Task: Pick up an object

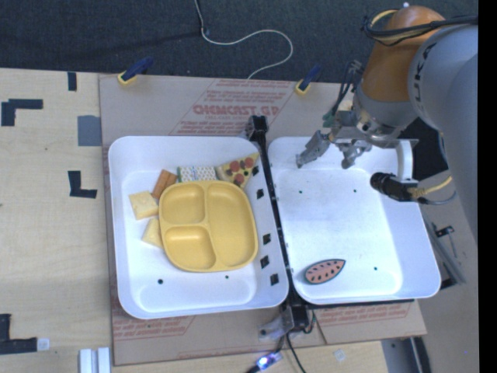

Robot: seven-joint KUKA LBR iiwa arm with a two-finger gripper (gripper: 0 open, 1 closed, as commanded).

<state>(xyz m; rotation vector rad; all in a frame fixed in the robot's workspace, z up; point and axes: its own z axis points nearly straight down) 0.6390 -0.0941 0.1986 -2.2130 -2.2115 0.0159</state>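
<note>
Cables and a small connector point(286, 325) sit nearest me at the front edge, between the two bins. Just behind them, in the right bin point(404, 274), I see the flat oval object point(324, 270) lying near the front left corner; it is pinkish-red with dark specks, its long axis runs roughly left to right, and its right tip is raised slightly toward the back. The left bin point(128, 208) carries a yellow divided plate point(208, 225) with three compartments, and behind it small flat pieces: tan squares point(144, 205), an orange strip point(164, 183) and a patterned piece point(238, 169). Farther back, over the rear of the right bin, I see the end effector point(332, 151) with its two fingers spread apart, nothing between them, well apart from the oval object. Beyond the bins, the cardboard sheet point(225, 107) on the bench bears red printing; I cannot read it with confidence. A thin white cord point(248, 37) loops across the dark floor farthest away.
</note>
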